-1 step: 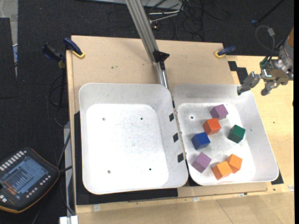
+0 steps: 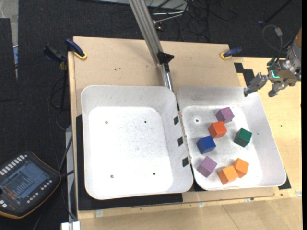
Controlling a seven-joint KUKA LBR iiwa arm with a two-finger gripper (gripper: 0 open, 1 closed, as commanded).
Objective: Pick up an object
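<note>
Several small blocks lie in the right bin (image 2: 261,114): a purple one (image 2: 224,114), an orange-red one (image 2: 218,129), a blue one (image 2: 206,144), a green one (image 2: 243,137), another purple one (image 2: 207,166) and two orange ones (image 2: 226,175) (image 2: 241,166) touching each other. My gripper (image 2: 264,87) hangs at the far right, above the bin's upper right corner and well away from the blocks. Its two fingers are spread apart and nothing is between them.
The left bin (image 2: 96,99) sits beside the right one on the wooden bench. A slanted metal pole (image 2: 146,25) comes down to the seam between the bins. Clamps (image 2: 76,49) (image 2: 230,53) sit at the bench's back corners. A teach pendant (image 2: 24,183) lies at lower left.
</note>
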